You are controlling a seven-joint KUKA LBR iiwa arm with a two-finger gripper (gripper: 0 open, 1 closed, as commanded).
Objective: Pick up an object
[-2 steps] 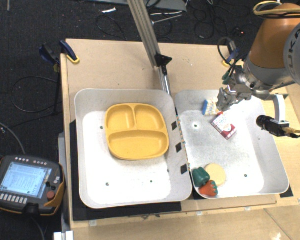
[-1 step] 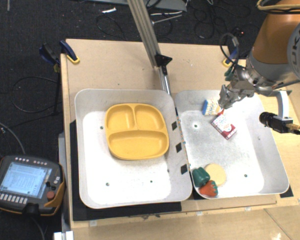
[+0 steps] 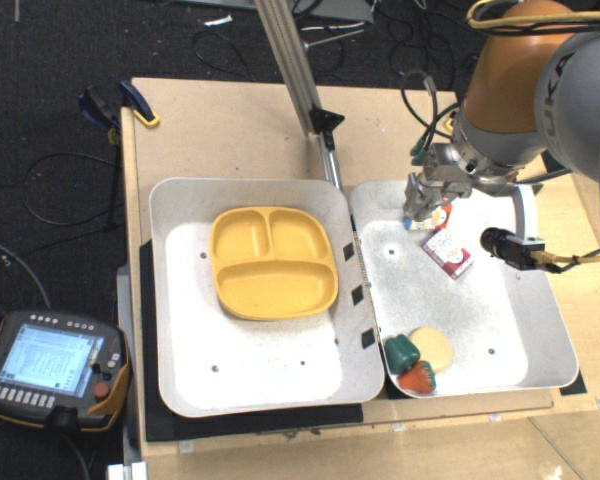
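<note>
There are 2 shallow white bins, the left bin (image 3: 180, 368) and the right bin (image 3: 520, 338). The left one contains 1 yellow divided plate (image 3: 273, 263) with 3 compartments. The right one contains 1 small red-and-white box (image 3: 448, 251), 1 green toy piece (image 3: 401, 350), 1 orange-red toy piece (image 3: 417, 376) and 1 pale round disc (image 3: 432, 345). Beside the bench lies 1 handheld control pendant (image 3: 50, 366) with 1 lit screen.

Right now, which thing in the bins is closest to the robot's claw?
The small red-and-white box, just below the gripper. The yellow plate and the green and orange toys lie farther off.
</note>
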